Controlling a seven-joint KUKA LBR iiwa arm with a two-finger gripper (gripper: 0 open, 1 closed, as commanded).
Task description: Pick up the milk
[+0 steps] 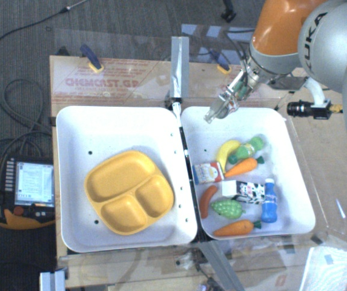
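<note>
While hovering over the right bin rim's far edge, gripper showing nothing between fingers; spread: cannot tell. Milk lying among toy food in that bin, at five o'clock from gripper, well apart, long axis running three-to-nine.

Faded red lettering runs across the brown board behind the two bins — it looks like "CHEMCAST GP", though the letters are pale and partly washed out by glare. A smaller red line above it is too faint to read. On the grey arm, at the upper right, dark capitals show sideways — "UKA", the rest of the brand name cut off by the orange band. The handheld pendant on the floor at the left has a lit screen with lines of text, too small to make out. The small red-and-white carton and the milk carton carry print that cannot be read.
</note>
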